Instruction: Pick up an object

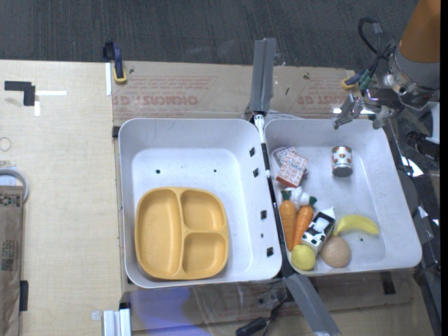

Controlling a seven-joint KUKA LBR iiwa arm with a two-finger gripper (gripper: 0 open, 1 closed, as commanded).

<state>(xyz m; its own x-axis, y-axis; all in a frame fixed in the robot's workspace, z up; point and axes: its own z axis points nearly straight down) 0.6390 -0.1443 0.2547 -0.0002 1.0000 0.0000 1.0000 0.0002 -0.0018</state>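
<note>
Where the pincer [360, 110] hovers, the right bin's far rim [315, 121] lies bare.

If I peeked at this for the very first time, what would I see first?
Probably the big yellow divided plate, lying alone in the left bin. Next, the heap of toy food at the near edge of the right bin: two carrots, a banana, a lemon. The arm's end effector hangs over that bin's far right corner.
</note>
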